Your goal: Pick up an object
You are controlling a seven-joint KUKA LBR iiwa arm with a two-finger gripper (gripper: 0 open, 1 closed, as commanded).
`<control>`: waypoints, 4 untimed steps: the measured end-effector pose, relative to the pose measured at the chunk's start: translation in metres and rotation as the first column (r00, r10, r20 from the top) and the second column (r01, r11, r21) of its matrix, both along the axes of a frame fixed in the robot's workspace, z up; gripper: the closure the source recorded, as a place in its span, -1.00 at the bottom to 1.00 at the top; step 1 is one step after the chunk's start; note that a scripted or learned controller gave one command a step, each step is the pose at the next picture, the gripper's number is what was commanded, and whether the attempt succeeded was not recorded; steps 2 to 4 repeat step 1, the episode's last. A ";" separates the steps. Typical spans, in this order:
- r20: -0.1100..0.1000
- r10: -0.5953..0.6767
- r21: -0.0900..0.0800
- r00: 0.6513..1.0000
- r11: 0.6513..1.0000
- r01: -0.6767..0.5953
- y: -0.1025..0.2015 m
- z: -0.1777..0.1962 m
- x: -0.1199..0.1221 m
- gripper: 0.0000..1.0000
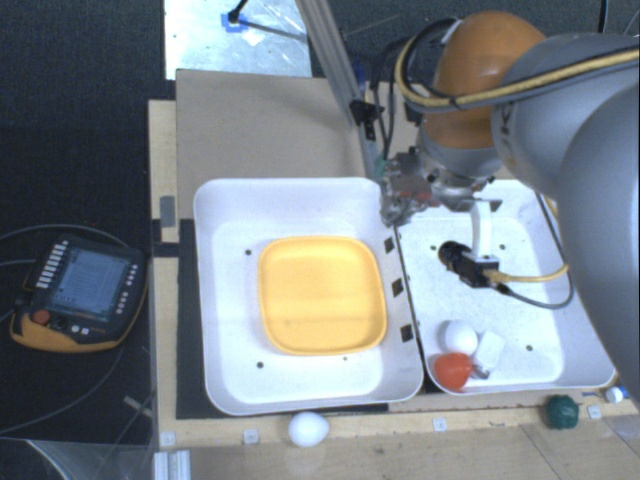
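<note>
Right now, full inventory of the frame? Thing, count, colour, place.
Bins: 2, white, side by side on the bench.
Plate: 1, yellow, square, middle of the left bin.
White ball: 1, right bin, near corner.
Orange-red ball: 1, right bin, just below the white ball.
Small white block: 1, right bin, beside the two balls.
White egg-shaped object: 1, on the bench edge, outside the left bin.
Dark green object: 1, outside the right bin's near corner.
Teach pendant: 1, grey and orange, far left.
Arm: 1, grey with orange band, from the right.
Gripper: 1, over the bins' shared edge.
</note>
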State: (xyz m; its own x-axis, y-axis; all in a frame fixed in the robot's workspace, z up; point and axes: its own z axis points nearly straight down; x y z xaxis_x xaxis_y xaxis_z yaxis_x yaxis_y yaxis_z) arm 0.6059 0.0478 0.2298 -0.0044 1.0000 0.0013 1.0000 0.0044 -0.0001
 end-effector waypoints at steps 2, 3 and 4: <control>0.002 0.000 0.000 1.000 1.000 0.000 0.052 0.009 0.020 1.00; 0.002 0.000 0.000 1.000 1.000 0.000 0.052 0.009 0.020 1.00; 0.002 0.000 0.000 1.000 1.000 0.000 0.052 0.009 0.020 1.00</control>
